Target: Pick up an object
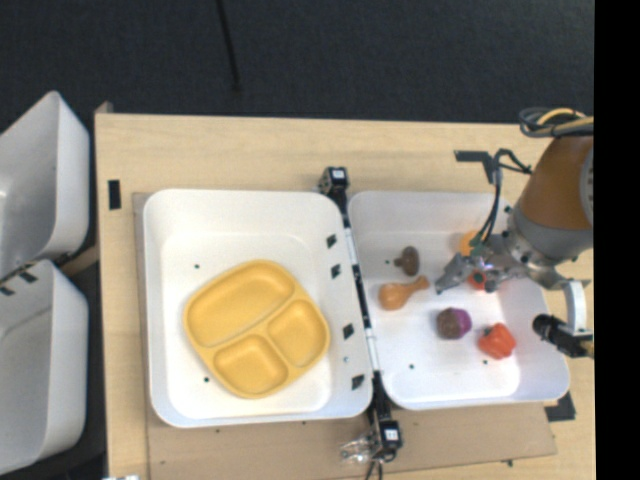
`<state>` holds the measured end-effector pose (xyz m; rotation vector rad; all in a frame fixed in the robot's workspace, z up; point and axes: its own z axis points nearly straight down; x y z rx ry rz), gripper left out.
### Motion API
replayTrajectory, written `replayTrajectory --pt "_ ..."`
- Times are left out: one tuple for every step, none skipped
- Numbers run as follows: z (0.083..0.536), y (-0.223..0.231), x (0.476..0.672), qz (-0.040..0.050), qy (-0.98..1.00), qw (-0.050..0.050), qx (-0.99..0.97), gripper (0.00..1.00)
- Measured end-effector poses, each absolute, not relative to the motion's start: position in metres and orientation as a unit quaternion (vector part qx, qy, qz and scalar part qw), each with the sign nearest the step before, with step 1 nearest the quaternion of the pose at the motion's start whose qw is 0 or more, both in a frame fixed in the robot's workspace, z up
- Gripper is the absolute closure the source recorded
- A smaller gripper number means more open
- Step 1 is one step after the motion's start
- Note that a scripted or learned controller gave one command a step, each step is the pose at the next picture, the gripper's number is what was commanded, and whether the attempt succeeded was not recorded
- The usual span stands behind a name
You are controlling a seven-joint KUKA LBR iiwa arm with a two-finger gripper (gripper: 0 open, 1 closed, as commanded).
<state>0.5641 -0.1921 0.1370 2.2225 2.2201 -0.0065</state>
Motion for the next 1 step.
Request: replayTrajectory --pt "0.0956 -0.1937 0.5638 -0.0023 0.706 -0.001 0.708 0.0"
